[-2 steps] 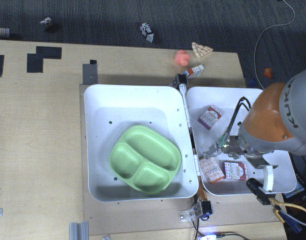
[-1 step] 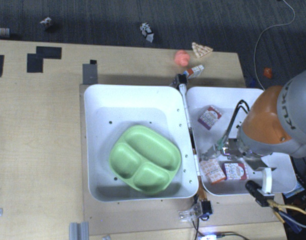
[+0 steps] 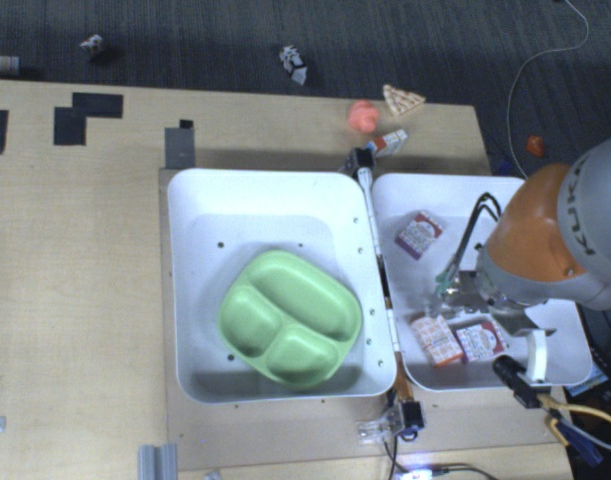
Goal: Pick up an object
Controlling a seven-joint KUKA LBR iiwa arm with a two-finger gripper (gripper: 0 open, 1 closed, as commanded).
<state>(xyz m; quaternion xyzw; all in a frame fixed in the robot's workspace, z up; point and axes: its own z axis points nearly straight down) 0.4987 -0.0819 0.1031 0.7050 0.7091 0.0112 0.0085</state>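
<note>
One claw point(image 3: 463, 290) hangs low in the right bin point(image 3: 575, 368); whether it's released or clenched, cannot tell. Two small packets point(image 3: 457, 340) lie side by side just beneath it, toward the near wall, long axes roughly bin-front to back. Third packet point(image 3: 418, 234) sits farther back. Left bin point(image 3: 190, 268) holds a green tray point(image 3: 290, 315), well apart on the bench point(image 3: 75, 298).

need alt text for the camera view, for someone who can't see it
A grey and orange robot arm reaches in from the right over the right-hand white bin, which holds three small packets: one near the back and two side by side near the front. The left-hand white bin holds a green divided plate.
</note>
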